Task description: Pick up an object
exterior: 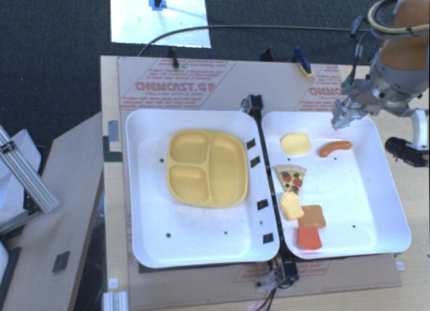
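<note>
The right bin (383, 189) holds several toy foods: a pale yellow round piece (295, 144), an orange sausage (334, 148), a pizza slice (291, 179), a yellow corn-like piece (291, 205), a brown-orange piece (312, 216) and a red block (309, 238). My gripper (341, 119) hangs over the bin's far edge, just above and right of the sausage. Nothing shows between its fingers.
In the left bin (144, 236) lies a yellow divided plate (207, 168). Black clips (259, 162) join the two bins along the middle seam. A blue clamp (302, 61) and cables sit at the bench's far edge.
</note>
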Robot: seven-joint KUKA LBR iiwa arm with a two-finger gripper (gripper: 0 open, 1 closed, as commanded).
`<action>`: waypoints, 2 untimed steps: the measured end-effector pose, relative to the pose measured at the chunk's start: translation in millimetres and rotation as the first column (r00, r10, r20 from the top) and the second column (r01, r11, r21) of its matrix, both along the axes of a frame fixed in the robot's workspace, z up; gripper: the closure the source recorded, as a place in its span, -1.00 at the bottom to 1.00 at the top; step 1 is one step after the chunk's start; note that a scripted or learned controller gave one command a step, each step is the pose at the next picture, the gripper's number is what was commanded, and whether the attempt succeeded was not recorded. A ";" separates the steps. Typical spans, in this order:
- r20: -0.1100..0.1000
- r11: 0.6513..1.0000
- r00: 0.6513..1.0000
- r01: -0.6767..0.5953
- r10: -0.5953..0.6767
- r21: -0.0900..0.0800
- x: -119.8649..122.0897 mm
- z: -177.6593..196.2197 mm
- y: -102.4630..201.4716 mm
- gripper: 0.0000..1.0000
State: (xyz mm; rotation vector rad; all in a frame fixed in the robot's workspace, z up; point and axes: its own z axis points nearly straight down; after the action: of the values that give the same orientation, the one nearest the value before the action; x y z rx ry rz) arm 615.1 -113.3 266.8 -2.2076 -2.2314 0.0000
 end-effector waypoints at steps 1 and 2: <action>-0.001 1.000 1.000 -0.001 0.001 0.000 0.4 -14.8 61.6 1.00; -0.002 1.000 1.000 -0.001 0.001 0.000 -3.7 -12.5 115.5 1.00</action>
State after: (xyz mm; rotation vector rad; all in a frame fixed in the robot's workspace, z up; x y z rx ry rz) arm 611.4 2.1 254.3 -2.2063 -2.2312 0.0020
